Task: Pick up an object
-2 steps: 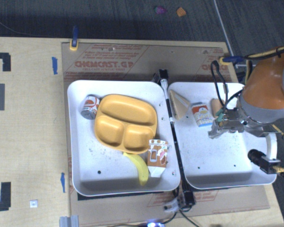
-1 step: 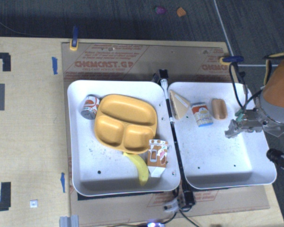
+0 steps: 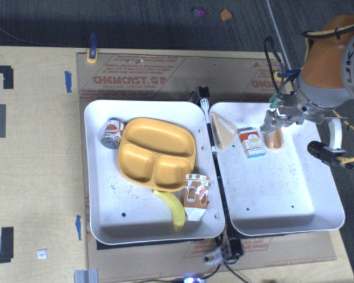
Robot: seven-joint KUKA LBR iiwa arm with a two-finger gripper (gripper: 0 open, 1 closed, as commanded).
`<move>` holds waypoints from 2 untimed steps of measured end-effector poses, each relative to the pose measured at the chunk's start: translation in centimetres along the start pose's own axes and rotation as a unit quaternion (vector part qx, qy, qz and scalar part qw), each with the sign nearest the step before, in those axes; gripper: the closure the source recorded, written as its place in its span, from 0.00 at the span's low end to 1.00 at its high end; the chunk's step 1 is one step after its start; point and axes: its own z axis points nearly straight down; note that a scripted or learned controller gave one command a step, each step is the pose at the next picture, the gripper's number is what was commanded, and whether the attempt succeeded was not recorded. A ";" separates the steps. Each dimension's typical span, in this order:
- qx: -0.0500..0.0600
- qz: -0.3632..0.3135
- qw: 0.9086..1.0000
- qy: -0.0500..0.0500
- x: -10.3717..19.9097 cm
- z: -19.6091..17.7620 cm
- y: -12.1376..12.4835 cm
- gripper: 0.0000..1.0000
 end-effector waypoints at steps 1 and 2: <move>0.002 0.001 1.000 0.000 -2.5 -1.7 -2.7 1.00; 0.002 0.000 1.000 0.000 -2.5 -1.7 -2.7 0.00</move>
